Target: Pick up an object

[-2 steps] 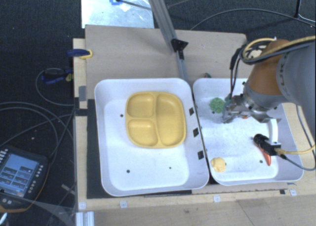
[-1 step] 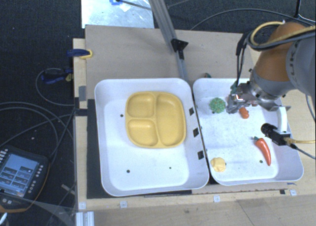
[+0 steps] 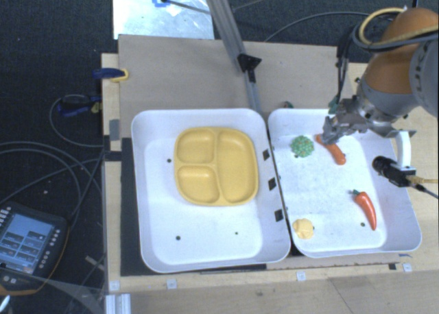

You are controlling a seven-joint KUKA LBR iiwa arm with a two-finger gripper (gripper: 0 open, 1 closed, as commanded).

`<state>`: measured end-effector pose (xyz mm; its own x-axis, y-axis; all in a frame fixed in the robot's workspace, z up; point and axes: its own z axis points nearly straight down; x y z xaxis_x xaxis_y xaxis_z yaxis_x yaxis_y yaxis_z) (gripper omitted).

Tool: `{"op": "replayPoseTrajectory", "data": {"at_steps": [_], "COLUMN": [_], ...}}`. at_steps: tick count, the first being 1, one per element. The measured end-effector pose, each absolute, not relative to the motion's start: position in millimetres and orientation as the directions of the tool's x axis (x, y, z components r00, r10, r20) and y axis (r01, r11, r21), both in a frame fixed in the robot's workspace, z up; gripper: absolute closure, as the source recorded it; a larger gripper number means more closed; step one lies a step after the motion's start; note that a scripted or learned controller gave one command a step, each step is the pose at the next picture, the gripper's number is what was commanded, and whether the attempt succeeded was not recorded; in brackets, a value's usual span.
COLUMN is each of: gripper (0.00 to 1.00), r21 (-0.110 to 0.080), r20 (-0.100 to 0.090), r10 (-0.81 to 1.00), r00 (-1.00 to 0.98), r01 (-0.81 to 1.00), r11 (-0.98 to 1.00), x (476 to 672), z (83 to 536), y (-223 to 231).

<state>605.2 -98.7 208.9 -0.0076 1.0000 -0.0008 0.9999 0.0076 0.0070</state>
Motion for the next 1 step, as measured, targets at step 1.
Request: {"op": "replayPoseTrajectory", "data": {"at_steps": [1], "gripper": [1.00], "r21": [0.008], "r20": [-0.001], "r10": [1.000], "r00": [-0.007], "r01": [1.000], "r11": [0.007], "x": [607.1], "z": [262.0], "y": [-98.8]}}
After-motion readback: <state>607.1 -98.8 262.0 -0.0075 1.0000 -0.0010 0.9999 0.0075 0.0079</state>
